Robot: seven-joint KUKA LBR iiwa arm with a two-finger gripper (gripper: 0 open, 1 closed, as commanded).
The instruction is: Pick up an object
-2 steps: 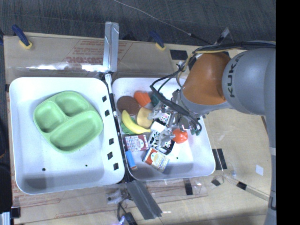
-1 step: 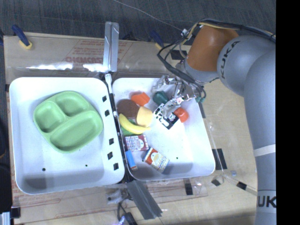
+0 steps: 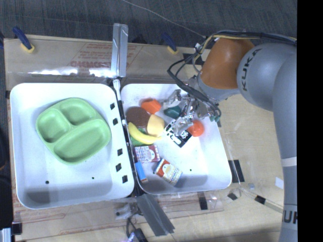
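My gripper (image 3: 184, 113) hangs low over the upper right part of the right bin (image 3: 214, 168). Directly around it lie a teal object (image 3: 171, 111), a red-orange ball (image 3: 196, 128) and a black-and-white tag (image 3: 178, 134). Further left in the same bin sit an orange piece (image 3: 150, 105), a brown round item (image 3: 137, 116), a yellow fruit (image 3: 156, 126) and a banana (image 3: 138, 135). A small red carton (image 3: 145, 154) and a red-and-white packet (image 3: 168, 171) lie toward the bin's front. I see nothing clearly lifted by the gripper.
The left bin (image 3: 30, 185) holds a green divided plate (image 3: 73, 129). A divider wall (image 3: 121, 135) with black clips separates the two bins. The grey arm with its orange band (image 3: 224, 64) reaches in from the right, trailing black cables (image 3: 181, 67).
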